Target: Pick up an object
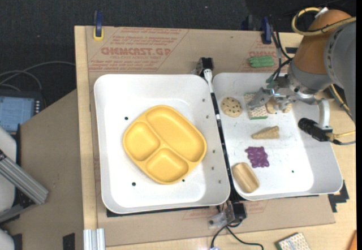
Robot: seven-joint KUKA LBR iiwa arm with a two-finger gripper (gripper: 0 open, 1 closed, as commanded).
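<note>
Fingers (pixel 261 98) of the gripper (pixel 266 99): low over the far end of the right bin (pixel 317 178), metal parts blurred together, so cannot tell whether released or clenched, and nothing is plainly seen between them.

Writing: red print on the brown board (pixel 136 51) at the bench's 12 o'clock side reads "CHEMCAST G.P" (smaller lines beneath are too fine to read).

Arm (pixel 331 45): enters from 3 o'clock, orange band above the wrist, grey body bent down toward the bin's 12 o'clock area.

Right bin contents: round cookie (pixel 231 106) at 10 o'clock; speckled square piece (pixel 257 112) just beside the gripper; tan wedge (pixel 266 133) near centre; purple grape cluster (pixel 258 156) below it; tan oblong piece (pixel 245 177) at 7 o'clock.

Left bin (pixel 113 102): yellow three-compartment plate (pixel 164 143) at centre, tilted askew.
</note>
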